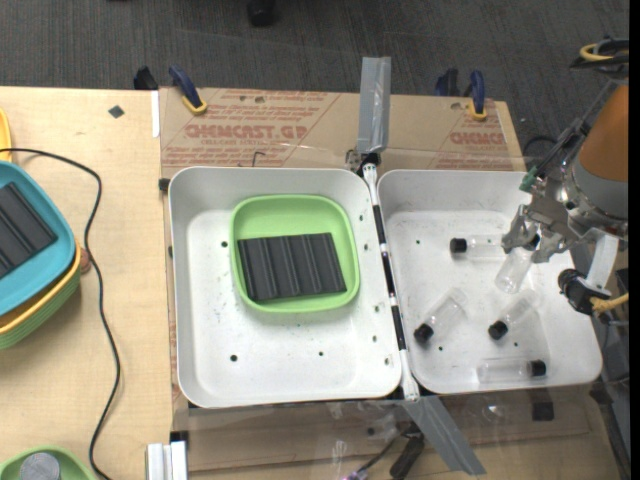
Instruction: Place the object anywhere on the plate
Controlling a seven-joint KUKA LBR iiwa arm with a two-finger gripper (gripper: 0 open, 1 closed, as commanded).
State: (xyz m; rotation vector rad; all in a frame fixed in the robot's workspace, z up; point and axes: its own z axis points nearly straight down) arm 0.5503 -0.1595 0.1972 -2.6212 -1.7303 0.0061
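The green plate (292,211) lies in the left white bin (200,268) and carries a dark ribbed slab (290,266). Over the right side of the right bin (420,203), my gripper (530,240) is shut on a clear vial (511,272). The vial hangs down and to the left from between the fingers. Several more clear vials with black caps lie on the right bin's floor: one at the back (460,246), one near the left wall (436,322), one in the middle (503,324) and one along the front (515,370).
Brown cardboard (250,123) is clamped behind both bins. A grey divider strip (373,108) runs between them. Teal and yellow trays (30,243) sit stacked on the wooden bench at far left, with a black cable (100,268) trailing beside them.
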